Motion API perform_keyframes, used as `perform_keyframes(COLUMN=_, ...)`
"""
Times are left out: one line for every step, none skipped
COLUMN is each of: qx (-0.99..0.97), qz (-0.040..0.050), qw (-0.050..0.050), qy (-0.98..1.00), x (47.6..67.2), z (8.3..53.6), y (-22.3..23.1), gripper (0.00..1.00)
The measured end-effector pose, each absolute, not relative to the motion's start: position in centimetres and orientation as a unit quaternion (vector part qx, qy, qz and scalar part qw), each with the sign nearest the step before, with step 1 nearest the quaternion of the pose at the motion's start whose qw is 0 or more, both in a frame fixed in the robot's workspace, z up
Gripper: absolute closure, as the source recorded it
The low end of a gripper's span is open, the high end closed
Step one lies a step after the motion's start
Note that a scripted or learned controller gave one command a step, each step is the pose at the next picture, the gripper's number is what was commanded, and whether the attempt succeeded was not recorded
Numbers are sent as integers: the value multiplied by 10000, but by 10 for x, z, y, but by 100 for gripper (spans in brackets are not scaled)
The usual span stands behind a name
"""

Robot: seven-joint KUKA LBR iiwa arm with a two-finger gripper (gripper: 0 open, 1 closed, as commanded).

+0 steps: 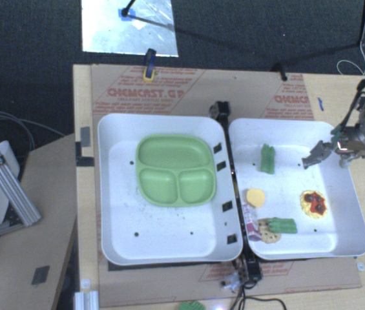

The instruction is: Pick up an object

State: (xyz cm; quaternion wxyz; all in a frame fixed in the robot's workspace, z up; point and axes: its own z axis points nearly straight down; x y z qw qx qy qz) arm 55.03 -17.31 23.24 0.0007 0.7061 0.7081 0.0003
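Observation:
The right bin (337, 237) holds a green toy piece (267, 159) near its back left, a round yellow piece (255, 197), a small pizza-like disc with red spots (313, 203), and a green piece lying on a tan cookie-like piece (276, 227) at the front. My gripper (316, 154) hangs over the right bin's back right part, to the right of the green toy and above the pizza disc. One dark finger (312, 156) points down and left. Nothing shows between the fingers.
The left bin (114, 237) holds a green divided plate (174, 170) with three compartments. A black clamp (220, 110) sits at the back where the bins meet. Cardboard lies under both bins. A shiny sheet (129, 18) lies on the dark floor behind.

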Motion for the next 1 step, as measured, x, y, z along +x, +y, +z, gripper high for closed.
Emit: perform_keyframes(qx=7045, qz=12, qw=23, qy=7097, x=611, z=195, y=-160, gripper=0)
